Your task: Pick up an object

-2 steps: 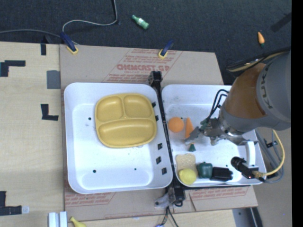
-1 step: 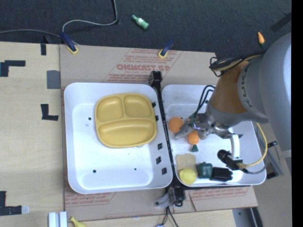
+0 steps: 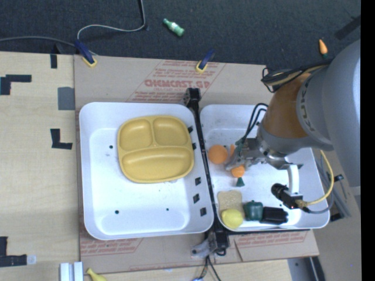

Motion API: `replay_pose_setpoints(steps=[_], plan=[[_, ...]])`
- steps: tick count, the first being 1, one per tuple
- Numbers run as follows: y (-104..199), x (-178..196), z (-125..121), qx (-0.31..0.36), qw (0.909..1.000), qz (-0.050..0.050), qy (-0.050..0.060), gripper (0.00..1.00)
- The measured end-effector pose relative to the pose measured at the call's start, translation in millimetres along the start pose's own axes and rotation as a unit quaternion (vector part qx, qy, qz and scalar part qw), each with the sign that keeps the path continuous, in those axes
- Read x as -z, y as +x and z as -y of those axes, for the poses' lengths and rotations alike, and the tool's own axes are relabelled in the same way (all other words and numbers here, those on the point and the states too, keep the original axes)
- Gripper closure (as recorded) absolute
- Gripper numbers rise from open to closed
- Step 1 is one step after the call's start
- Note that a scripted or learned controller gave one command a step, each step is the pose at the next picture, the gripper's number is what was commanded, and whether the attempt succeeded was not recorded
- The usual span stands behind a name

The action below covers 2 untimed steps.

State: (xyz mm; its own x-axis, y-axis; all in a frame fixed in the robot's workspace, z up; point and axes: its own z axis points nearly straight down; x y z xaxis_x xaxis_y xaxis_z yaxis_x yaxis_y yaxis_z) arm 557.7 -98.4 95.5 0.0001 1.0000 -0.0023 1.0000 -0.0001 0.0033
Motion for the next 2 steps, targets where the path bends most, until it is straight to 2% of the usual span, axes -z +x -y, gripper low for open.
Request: replay_pose_setpoints(steps=[1, 2], plan=[[77.4, 88.8, 26.1, 0.001, 1.0000, -0.001, 0.002, 1.00], [126.3, 136.3, 57.8, 0.001, 1.0000, -0.001, 0.002, 1.00]])
